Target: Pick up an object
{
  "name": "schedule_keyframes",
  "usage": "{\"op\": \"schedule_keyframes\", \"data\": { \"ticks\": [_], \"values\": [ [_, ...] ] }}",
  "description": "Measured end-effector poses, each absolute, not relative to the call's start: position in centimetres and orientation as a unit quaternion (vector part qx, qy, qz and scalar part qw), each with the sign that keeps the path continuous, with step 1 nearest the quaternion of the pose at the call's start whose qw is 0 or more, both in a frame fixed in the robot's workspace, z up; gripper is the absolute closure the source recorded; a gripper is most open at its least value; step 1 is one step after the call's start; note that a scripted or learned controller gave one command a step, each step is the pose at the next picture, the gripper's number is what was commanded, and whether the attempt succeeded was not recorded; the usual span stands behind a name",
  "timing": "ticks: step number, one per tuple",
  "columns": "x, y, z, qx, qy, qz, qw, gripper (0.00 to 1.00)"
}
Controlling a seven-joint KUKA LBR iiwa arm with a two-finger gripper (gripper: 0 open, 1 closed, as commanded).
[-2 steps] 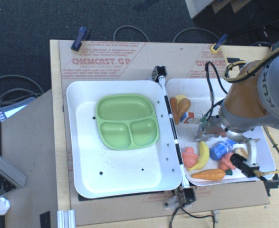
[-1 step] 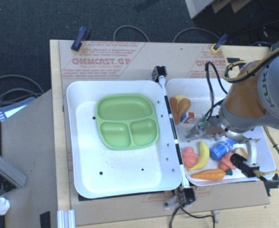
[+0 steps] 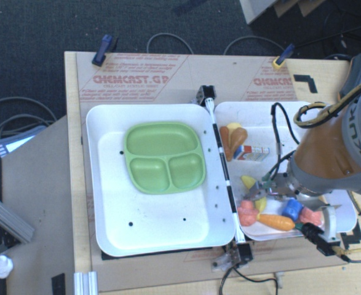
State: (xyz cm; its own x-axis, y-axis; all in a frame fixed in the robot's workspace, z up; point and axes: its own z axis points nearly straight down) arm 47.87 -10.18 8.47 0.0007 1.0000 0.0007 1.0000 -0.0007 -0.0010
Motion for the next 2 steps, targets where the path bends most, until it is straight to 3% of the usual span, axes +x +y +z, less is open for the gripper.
{"op": "schedule_keyframes", "data": {
  "ticks": [1, 2],
  "values": [
    [47.9, -10.1, 9.4, -0.708, -0.707, 0.0, 0.0, 1.0],
    [52.4, -2.2, 18.5, -0.707, -0.707, -0.0006, 0.0, 1.0]
  ]
}}
